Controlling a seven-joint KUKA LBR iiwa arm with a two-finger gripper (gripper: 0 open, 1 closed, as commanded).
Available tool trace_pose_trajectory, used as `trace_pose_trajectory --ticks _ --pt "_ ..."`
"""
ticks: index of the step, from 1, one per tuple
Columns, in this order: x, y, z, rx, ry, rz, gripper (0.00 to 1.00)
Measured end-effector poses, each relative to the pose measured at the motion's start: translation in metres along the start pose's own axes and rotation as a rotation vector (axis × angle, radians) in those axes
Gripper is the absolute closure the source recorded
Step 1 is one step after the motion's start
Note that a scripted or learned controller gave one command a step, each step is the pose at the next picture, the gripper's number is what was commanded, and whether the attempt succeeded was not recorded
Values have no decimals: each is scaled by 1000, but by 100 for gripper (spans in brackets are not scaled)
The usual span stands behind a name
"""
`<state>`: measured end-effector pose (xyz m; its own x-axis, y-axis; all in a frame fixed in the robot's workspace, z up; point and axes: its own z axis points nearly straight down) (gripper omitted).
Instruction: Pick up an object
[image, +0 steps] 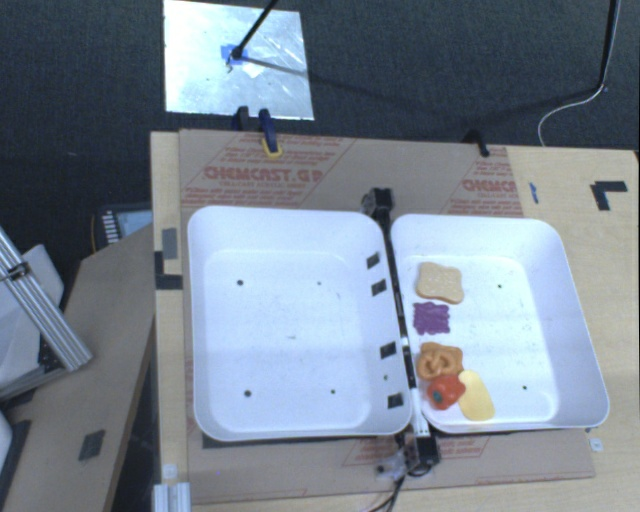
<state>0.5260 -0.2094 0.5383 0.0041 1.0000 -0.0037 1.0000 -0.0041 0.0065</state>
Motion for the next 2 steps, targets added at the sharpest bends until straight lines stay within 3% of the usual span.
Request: trace_pose_trajectory --ticks 1,2 --pt "72 -41 2 2 4 -13 0" --pt "184 -25 2 3 6 -20 0"
